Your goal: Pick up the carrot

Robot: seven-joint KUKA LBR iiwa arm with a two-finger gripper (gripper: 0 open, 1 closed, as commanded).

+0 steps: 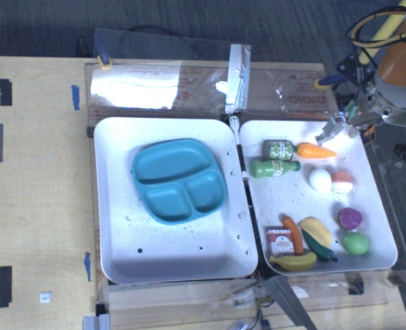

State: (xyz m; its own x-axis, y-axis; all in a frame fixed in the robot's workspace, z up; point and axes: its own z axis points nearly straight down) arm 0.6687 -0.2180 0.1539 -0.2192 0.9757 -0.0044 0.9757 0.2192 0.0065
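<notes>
The orange carrot (316, 151) lies on its side near the far edge of the right bin (379, 196), its tip pointing right. It touches a dark green can (279, 148) on its left. My gripper (344, 125) hangs over the bin's far right corner, just up and to the right of the carrot and apart from it. Nothing is visibly held in it. The arm's orange band (400, 66) sits at the right edge of the view.
Near the carrot lie a green bottle (275, 168), a white egg (320, 179) and a red-and-white piece (342, 180). Further front are a purple ball (349, 218), a lime (355, 243), a banana (296, 261) and a red box (280, 241). A blue divided plate (180, 179) sits in the left bin (113, 212).
</notes>
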